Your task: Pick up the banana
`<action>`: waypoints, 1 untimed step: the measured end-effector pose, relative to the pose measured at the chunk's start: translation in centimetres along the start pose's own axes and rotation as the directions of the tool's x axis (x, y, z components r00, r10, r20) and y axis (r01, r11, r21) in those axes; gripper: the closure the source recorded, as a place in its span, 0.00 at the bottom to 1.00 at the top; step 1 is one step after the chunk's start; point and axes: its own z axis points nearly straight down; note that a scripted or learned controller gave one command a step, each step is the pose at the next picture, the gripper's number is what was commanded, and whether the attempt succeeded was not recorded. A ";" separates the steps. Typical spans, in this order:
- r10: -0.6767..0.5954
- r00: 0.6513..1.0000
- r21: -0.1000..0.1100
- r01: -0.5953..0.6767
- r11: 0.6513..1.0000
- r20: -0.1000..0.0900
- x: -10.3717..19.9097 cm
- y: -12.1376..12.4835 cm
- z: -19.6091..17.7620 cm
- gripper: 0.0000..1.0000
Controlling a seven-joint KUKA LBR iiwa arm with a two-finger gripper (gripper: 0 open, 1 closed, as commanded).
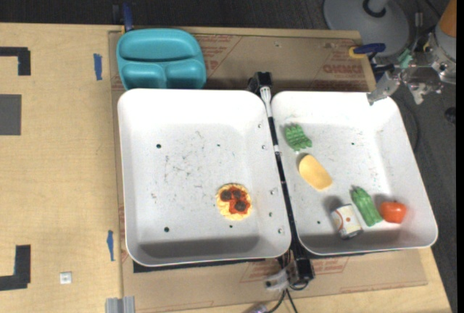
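The arm enters at the upper right edge of the camera view, with just its wrist end showing. The gripper (388, 83) hangs at the far right corner of the right bin, pointing down and to the left. Whether it is open or closed cannot be made out.

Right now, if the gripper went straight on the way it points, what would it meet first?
Probably the far rim of the right shallow white bin, near its right corner. The gripper slants down and left toward that corner. Depth is unclear, so it might pass over the rim.
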 end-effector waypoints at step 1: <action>-0.119 0.993 0.002 0.119 0.993 -0.002 9.8 -8.8 7.6 0.00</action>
